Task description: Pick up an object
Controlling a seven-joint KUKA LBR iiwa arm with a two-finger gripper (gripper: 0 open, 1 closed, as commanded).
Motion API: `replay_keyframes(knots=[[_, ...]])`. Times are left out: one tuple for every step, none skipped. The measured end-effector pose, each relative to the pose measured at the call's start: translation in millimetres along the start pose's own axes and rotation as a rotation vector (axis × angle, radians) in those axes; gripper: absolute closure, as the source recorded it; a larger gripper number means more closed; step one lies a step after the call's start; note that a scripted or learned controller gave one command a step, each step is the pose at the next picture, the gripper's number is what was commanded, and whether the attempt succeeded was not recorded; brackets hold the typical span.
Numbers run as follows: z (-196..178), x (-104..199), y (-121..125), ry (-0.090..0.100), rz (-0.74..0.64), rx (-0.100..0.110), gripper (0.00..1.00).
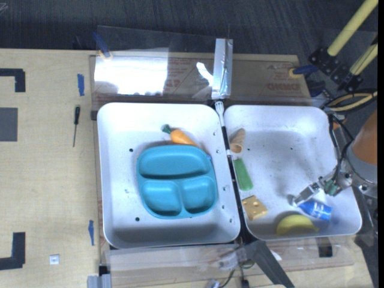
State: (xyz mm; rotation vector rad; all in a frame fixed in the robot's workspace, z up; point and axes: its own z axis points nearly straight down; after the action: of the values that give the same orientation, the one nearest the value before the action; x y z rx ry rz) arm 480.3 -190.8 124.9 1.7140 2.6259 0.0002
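tool (307,192): lower right of frame, in right bin (282,125), fingers apart, nothing between
blue can (316,209): just below tool
lemon (295,223): beside can

We look down from one fixed camera above the bench, at a slant, far enough back to take in both white bins side by side. The gripper (307,192) sits low in the right bin (282,128) (arm entering from our right), the left bin (117,131) lying well beyond it.
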Motion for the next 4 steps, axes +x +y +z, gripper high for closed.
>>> replay_keyframes(knots=[[37.2, 62.3, 44.1, 0.002, 0.256, 0.000, 0.00], [38.1, -5.5, 57.1, 0.000, 0.159, -0.001, 0.00], [37.1, -3.4, 1.0, 0.009, 0.628, -0.001, 0.00], [-21.2, -11.9, -4.9, 0.001, 0.555, 0.001, 0.00]])
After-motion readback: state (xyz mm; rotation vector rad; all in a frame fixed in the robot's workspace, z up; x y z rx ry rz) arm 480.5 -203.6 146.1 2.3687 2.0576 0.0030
